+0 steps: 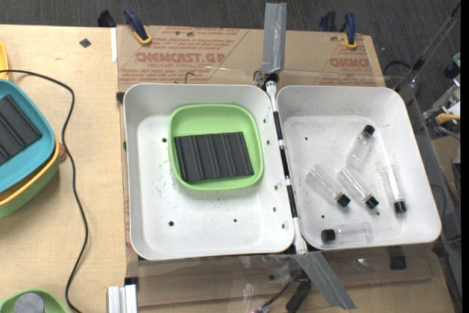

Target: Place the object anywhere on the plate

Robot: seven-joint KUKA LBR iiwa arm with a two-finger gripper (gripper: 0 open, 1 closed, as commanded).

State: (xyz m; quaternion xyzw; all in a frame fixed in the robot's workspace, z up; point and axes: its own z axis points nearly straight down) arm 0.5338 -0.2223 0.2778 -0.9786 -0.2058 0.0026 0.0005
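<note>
at the bottom of the frame, a clear tube with a black cap lies flat near the lower rim of the right bin, nearest the camera. just above it, three more clear capped tubes lie fanned out in the middle of that bin, close together, caps toward the lower right. a fifth tube sits a little higher, tilted, its black cap pointing to the upper right. the left bin holds a green plate in its upper middle part, with a dark ribbed mat resting on the plate. the two bins touch along a central seam. at the left edge of the frame, a stack of teal and yellow plates sits on the wooden bench, a black cable looping past it. beyond the bins, a cardboard sheet is clamped at its far corners. nothing lies between the tubes and the plate except the bins' rims. the arm and its claw are outside the frame, so their pose and the claw's state cannot be told.
</note>
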